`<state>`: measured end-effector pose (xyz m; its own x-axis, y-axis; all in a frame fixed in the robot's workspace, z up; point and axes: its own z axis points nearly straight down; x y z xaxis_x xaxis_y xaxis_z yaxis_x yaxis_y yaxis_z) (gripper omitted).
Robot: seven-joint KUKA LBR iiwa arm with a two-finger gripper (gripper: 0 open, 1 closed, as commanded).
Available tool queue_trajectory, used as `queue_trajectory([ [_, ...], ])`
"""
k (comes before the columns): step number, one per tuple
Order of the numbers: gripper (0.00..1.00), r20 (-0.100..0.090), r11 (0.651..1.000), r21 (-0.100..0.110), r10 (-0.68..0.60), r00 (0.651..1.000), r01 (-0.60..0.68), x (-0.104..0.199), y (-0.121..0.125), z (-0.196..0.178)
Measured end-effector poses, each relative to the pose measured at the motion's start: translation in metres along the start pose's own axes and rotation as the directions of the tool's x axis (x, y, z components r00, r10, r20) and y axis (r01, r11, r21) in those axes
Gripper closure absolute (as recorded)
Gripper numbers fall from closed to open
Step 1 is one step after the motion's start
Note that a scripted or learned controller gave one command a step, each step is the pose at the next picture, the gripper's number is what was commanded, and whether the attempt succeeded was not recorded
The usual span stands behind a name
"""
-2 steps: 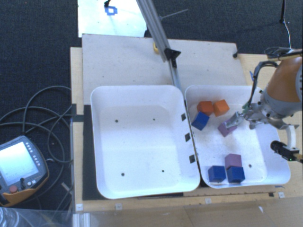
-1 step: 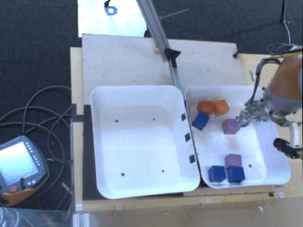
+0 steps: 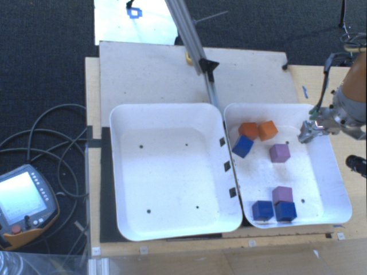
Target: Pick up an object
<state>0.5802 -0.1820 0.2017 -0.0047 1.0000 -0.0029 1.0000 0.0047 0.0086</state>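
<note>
Nearest the camera, at the right bin's (image 3: 338,171) 6 o'clock edge, three blocks sit in a cluster: two blue cubes side by side, one (image 3: 262,210) at left and one (image 3: 285,211) at right, with a purple cube (image 3: 282,195) touching them from behind.

Further in, near the bin's centre, a second purple cube (image 3: 279,153) stands alone, apart from the rest.

Toward the bin's 11 o'clock corner, a third blue cube (image 3: 242,146) lies tilted, touching a red-orange cube (image 3: 248,130); an orange cube (image 3: 267,130) sits just beside that one.

Count: three blue, two purple, one red-orange, one orange; seven blocks, all in the right bin.

Left bin (image 3: 120,153): white, with a few dark dots on its floor.

Gripper (image 3: 307,133): over the right bin at about its 2 o'clock side, with the arm's orange band behind it at the picture's right edge. Whether it is wide or narrow cannot be told from this view; no block is seen between its tips.

Relative position: the lone purple cube lies near the gripper, at about its 8 o'clock. The orange cube lies at its 9 o'clock, somewhat farther off.

Farthest: a grey pole (image 3: 183,24) slants across the board beyond the bins.
</note>
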Motion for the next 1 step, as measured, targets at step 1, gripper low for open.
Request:
queue_trajectory([
  [1, 1.00, -0.001, 1.000, 0.004, 0.000, 1.000, 0.000, -0.0004, 0.0013, -0.0138],
])
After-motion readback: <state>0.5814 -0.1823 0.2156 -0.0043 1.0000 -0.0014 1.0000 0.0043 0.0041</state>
